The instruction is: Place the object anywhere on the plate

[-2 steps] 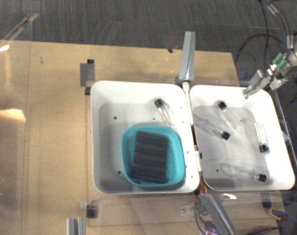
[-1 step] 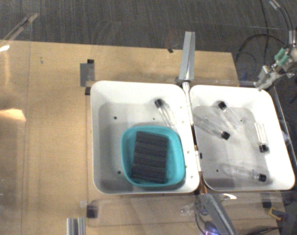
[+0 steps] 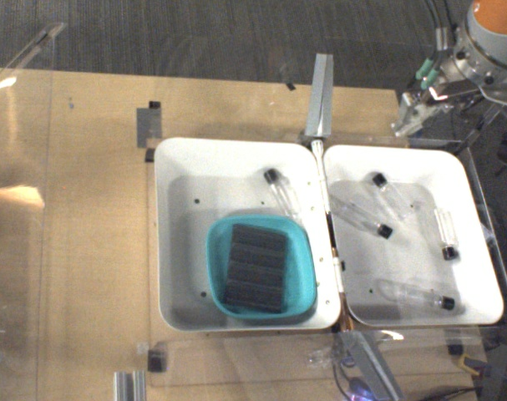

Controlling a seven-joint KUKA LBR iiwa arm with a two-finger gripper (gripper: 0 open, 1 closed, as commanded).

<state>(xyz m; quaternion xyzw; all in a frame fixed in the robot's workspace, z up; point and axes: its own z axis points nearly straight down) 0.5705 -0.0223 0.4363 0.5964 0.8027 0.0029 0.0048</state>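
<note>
Meanwhile, nothing yet delivered to the teal plate (image 3: 218, 261) in the left bin (image 3: 174, 224), bearing just a dark ridged block (image 3: 255, 267). Four clear tubes with black caps (image 3: 362, 215) lying scattered in the right bin (image 3: 474, 224), a fifth tube (image 3: 280, 189) resting just behind the plate. Gripper (image 3: 410, 117) parked above the bench beyond the right bin's far edge, carrying nothing visible; opening impossible to tell. Picking and placing, by all appearances, both left to do.
</note>
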